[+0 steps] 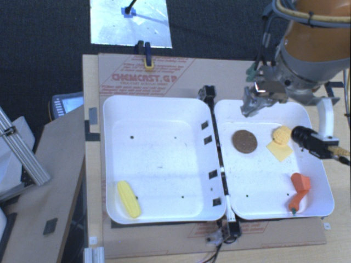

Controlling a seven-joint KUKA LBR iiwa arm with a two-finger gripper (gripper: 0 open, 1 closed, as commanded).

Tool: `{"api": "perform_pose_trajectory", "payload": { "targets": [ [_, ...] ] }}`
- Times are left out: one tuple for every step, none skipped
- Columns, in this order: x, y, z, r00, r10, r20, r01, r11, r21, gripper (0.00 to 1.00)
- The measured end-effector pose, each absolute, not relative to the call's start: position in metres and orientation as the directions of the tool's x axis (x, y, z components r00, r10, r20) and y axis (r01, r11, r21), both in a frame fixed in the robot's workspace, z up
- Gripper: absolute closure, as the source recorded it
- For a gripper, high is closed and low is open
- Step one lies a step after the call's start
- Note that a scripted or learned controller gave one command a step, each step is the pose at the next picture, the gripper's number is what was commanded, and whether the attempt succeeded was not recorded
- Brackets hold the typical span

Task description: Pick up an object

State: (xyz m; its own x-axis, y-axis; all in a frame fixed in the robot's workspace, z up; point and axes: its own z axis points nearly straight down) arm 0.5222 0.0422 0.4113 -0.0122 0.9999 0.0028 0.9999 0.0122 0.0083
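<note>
"CHEMCAST GP" lettering (143, 76) behind bins (164, 106)

Two shallow white bins side by side on the desk: left bin (109, 147), right bin (263, 201). One yellow corn cob (129, 199) in the left bin, toward 7 o'clock. Four things in the right bin: one brown round disc (244, 141) near 11 o'clock, one yellow knobbly piece (282, 135) and one flat yellow slice (280, 150) touching it around 1 o'clock, one orange carrot (298, 190) at 4 o'clock. Five loose objects altogether.
</note>
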Motion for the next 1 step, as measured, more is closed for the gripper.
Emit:
{"api": "perform_pose_trajectory", "payload": {
  "targets": [
    [0.5557,-0.0391,0.5279,0.004,1.0,-0.004,1.0,-0.004,0.017,1.0]
  ]
}}
